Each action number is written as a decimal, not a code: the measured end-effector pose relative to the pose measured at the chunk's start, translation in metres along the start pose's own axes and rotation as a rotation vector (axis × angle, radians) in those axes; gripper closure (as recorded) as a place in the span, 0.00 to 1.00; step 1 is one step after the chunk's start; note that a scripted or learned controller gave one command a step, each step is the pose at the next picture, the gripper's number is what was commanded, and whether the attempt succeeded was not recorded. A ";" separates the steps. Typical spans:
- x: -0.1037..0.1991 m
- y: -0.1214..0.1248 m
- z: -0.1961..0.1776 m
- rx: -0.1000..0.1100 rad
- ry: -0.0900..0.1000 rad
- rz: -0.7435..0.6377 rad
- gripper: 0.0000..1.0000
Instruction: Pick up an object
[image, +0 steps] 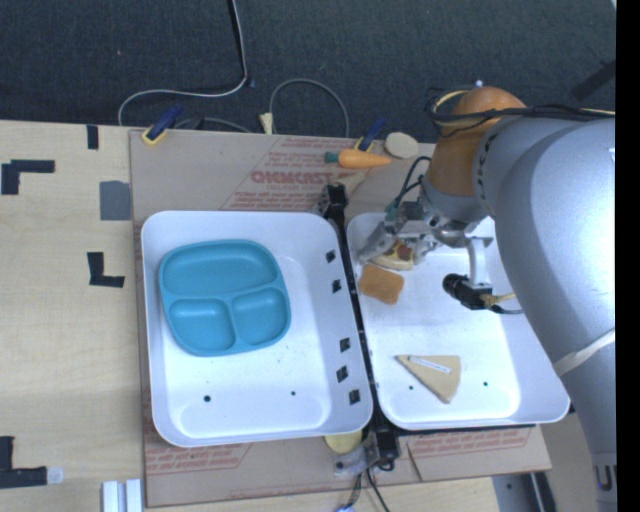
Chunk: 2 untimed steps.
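My gripper (398, 240) is low over the far left corner of the right bin (500, 400). A small brown and white piece (403, 253) lies right under it, partly hidden by the gripper. Just in front of that, near the bin's left wall, sits a tan bread-like chunk (381, 284). A flat tan wedge (432, 374) lies toward the bin's near side. The grey arm with its orange band (480, 105) comes in from the right and covers the bin's right side.
The left bin (250, 410) holds a blue divided plate (225, 297). Behind the bins, an orange carrot-like item (362, 157) and a beige item (401, 145) rest on the cardboard. A black divider (345, 300) runs between the bins. Cables loop at the back.
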<state>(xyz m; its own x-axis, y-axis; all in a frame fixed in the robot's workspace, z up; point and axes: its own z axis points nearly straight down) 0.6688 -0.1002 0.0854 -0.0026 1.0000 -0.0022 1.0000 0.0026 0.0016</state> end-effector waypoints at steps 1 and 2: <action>-0.023 0.000 0.000 -0.001 0.001 0.001 0.00; -0.022 0.001 -0.014 -0.001 0.000 -0.002 1.00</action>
<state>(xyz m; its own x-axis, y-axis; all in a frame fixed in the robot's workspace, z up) 0.6703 -0.1222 0.0989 -0.0043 1.0000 -0.0019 1.0000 0.0043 0.0026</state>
